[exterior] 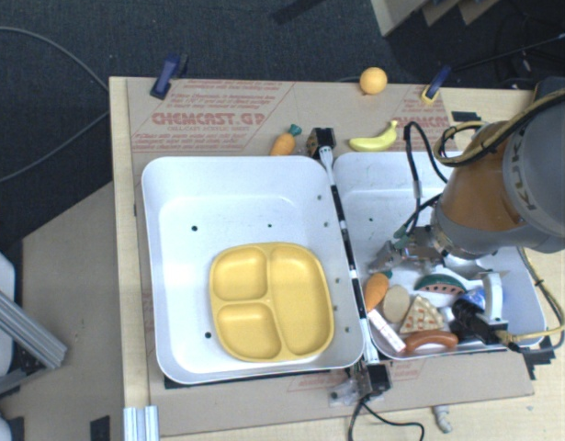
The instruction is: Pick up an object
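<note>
Across the left bin [172, 200] lies a smooth yellow three-compartment plate [271, 299], with bare white floor around it. Right of it, the right bin [374, 186] holds small toy foods crowded at its near end: an orange egg-shaped piece [377, 290], a pizza slice [420, 316], a watermelon wedge [440, 285]. Low over them hangs the gripper [412, 246]; how its fingers stand, I cannot tell. On the table [218, 118] behind sit a banana [374, 140] and an orange ball [373, 80].

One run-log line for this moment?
arm: over right bin | grasp: unclear | left bin: yellow tray
</note>
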{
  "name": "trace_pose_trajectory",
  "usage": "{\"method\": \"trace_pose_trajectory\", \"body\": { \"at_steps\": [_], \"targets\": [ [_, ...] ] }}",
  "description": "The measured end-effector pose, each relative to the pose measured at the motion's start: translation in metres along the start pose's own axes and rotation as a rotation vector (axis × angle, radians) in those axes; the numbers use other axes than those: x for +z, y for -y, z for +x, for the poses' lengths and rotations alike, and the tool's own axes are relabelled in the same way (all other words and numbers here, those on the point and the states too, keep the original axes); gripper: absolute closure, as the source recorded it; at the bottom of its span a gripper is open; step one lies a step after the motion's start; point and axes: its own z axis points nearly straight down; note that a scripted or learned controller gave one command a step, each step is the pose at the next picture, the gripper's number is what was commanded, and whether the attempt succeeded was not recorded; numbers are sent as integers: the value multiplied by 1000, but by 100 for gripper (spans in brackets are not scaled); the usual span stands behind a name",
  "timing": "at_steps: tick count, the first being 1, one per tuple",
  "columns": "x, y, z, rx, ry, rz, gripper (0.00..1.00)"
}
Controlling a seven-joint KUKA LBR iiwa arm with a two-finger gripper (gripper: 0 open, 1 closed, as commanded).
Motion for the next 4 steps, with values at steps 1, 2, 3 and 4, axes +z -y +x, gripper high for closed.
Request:
{"method": "trace_pose_trajectory", "body": {
  "at_steps": [1,2,3,4],
  "targets": [
    [0,8,5,0,-1,1,0],
    [-1,-86,-29,-1,2,-2,0],
    [-2,-139,-107,-1,2,-1,0],
    [-121,-140,-91,-2,3,-6,0]
  ]
}}
